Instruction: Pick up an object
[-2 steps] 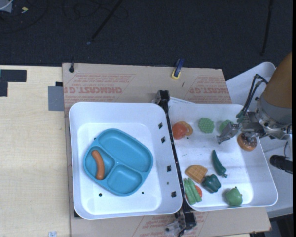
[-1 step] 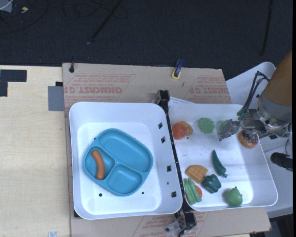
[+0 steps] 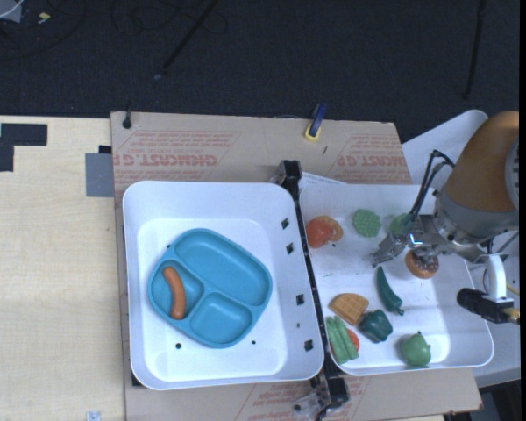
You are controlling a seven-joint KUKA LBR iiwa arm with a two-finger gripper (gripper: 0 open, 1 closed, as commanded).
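Object candidates lie in the right bin [image 3: 473,345], at the frame's right: a red-orange tomato-like item [image 3: 323,230] at its upper left, a green broccoli-like piece [image 3: 366,222] beside it, a dark green chili [image 3: 387,289] at centre, and a green pepper [image 3: 414,349] lower right. The gripper [image 3: 414,251] sits low over the bin's upper right, just beside a small round orange piece [image 3: 422,264]; whether its fingers are apart or together cannot be told. The left bin [image 3: 149,209] holds a blue compartment tray [image 3: 237,279] with a sausage [image 3: 175,291] in its left section.
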